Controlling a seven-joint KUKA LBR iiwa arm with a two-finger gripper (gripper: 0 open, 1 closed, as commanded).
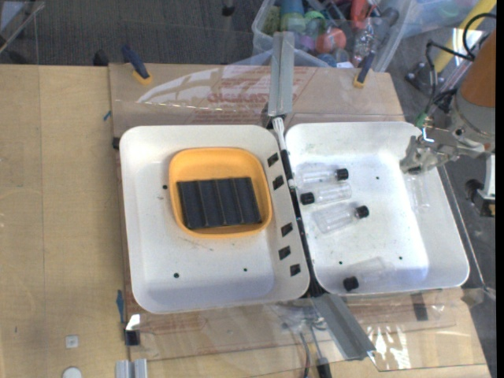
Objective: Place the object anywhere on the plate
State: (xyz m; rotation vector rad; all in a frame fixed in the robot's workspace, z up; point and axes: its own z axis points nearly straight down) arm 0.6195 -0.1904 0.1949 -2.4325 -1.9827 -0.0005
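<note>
An orange plate (178, 168) lies in the left bin (150, 258), toward its back. A black ridged rectangular block (219, 202) rests on the plate and covers most of its front half. In the right bin (394, 144) lie several clear vials with black caps: one (324, 177) near the divider, another (340, 216) just in front of it, and a third (352, 283) by the front wall. My gripper (417, 159) hangs at the right bin's right rim, well away from the plate, with nothing visible in it.
A grey divider bar (280, 77) runs between the bins at the back. Behind the bench stands a clear tub of colourful toys (335, 10). Black clips (281, 203) line the seam between the bins. Bare wooden bench (55, 211) lies to the left.
</note>
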